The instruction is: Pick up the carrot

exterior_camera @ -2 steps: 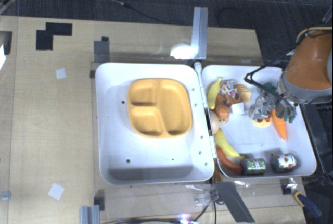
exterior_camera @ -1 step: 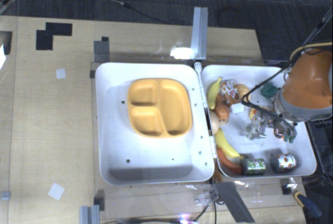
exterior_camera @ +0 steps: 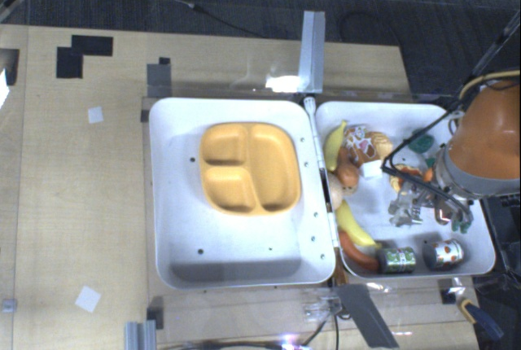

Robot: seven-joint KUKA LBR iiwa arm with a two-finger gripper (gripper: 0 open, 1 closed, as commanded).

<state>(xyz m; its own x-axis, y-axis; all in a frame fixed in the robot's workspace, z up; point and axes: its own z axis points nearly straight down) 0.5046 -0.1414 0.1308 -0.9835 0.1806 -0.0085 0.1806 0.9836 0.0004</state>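
Bench [exterior_camera: 73, 210] pale wood, dark floor beyond. Left bin [exterior_camera: 175, 259] holds a yellow tray [exterior_camera: 248, 167]; right bin [exterior_camera: 480, 255] holds bananas [exterior_camera: 354, 225], cans [exterior_camera: 396, 260], carrot [exterior_camera: 358, 252]. My gripper [exterior_camera: 407, 206] hangs there, grip unreadable.

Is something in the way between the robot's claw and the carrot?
Nothing visible. The gripper hangs right beside the carrot in the right bin; only the arm's own black cables cross in front of the carrot.

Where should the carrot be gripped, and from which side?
Grip the carrot across its orange body, below its green top, from straight above: it seems to lie flat in the right bin, long and narrow. The arm's cables partly hide it.
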